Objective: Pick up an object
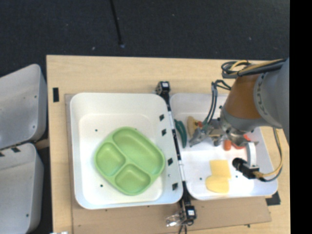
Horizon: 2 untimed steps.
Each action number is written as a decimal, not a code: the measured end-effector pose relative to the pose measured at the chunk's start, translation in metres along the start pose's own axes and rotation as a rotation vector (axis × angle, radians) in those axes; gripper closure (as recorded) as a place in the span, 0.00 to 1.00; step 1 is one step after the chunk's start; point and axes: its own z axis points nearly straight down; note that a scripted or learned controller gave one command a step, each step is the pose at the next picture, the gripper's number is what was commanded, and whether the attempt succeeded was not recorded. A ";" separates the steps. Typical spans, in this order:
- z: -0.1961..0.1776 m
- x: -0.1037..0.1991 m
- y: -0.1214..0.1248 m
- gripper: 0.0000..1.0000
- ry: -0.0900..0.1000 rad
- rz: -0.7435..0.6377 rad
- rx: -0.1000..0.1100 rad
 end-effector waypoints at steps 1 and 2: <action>-0.011 -0.001 0.001 1.00 0.001 0.006 -0.002; -0.055 -0.007 -0.001 1.00 0.000 0.003 -0.005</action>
